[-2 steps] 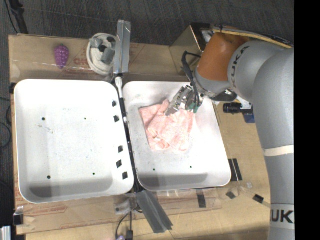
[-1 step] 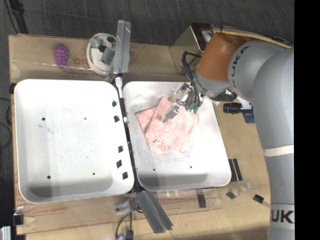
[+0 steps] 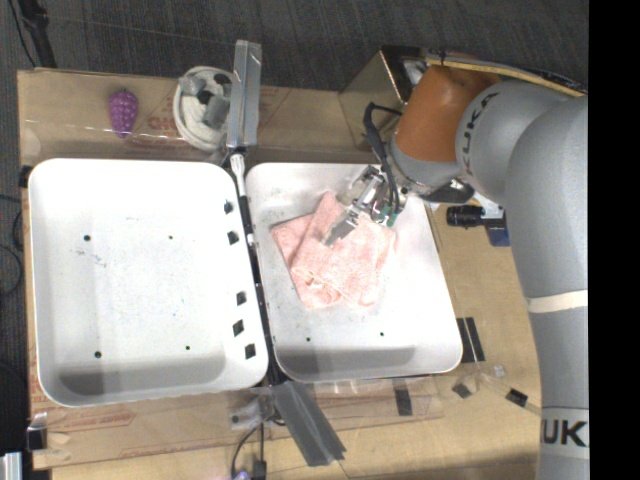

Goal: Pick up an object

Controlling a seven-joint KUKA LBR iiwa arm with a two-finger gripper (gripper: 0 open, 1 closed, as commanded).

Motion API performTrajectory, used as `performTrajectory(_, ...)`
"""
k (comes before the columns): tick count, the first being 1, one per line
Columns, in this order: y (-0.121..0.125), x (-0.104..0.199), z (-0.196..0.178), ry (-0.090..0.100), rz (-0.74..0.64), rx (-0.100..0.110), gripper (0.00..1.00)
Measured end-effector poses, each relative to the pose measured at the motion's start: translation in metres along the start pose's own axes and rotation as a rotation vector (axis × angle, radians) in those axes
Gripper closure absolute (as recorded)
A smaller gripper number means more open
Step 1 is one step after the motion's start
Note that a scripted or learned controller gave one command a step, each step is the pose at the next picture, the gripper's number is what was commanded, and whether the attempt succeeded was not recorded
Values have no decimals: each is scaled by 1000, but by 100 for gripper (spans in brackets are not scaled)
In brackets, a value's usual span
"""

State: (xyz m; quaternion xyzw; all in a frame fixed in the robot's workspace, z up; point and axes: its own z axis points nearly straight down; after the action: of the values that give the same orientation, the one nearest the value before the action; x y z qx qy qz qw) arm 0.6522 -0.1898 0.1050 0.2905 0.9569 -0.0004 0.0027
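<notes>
A crumpled pink cloth (image 3: 330,260) lies in the right bin (image 3: 420,338), towards its far middle. My gripper (image 3: 350,220) hangs over the cloth's upper right part, reaching in from the right below the orange wrist band. Its metal fingers (image 3: 340,230) point down and left onto the cloth and look slightly parted. Whether they pinch any fabric I cannot see.
The left bin (image 3: 130,278) lies beside it, split off by a black-clipped divider (image 3: 245,268). Behind the bins on the bench sit a purple object (image 3: 123,110) and a white cable coil (image 3: 203,106). A grey bar (image 3: 243,93) stands at the back.
</notes>
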Motion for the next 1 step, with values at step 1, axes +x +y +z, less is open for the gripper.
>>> performTrajectory(1, 0, 0, 0, 0, 0, 0, 0)
